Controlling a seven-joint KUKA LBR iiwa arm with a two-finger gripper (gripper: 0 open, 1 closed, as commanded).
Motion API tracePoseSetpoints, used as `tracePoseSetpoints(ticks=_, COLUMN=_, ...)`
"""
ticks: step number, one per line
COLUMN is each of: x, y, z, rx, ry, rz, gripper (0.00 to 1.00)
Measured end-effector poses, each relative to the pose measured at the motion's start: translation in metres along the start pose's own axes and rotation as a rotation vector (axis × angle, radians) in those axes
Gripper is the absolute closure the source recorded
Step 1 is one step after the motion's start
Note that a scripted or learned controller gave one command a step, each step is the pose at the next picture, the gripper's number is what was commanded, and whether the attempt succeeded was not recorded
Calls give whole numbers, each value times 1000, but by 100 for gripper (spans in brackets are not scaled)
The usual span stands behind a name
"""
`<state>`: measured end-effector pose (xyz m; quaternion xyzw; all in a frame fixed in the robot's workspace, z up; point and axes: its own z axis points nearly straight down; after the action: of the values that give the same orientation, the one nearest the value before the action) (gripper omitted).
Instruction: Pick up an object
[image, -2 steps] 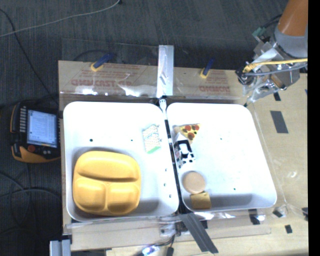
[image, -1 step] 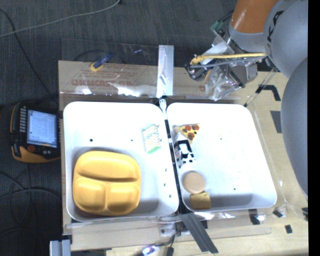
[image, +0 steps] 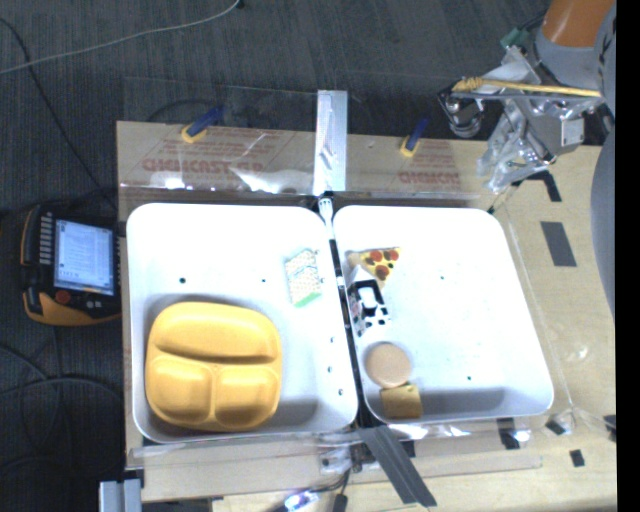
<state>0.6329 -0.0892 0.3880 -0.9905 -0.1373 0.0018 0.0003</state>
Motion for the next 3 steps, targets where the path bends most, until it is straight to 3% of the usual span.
tracePoseSetpoints(ticks=1, x=34, y=-62, z=14, rx=0, ry=0, rz=15, gripper=100)
tracePoseSetpoints(ticks=2, x=-51, y=-4, z=0, rx=-3, ry=-2, rz=23, gripper=100)
tracePoseSetpoints(ticks=3, x=20, y=-61, z=11, rx=-1, ry=0, rz=41, gripper=100)
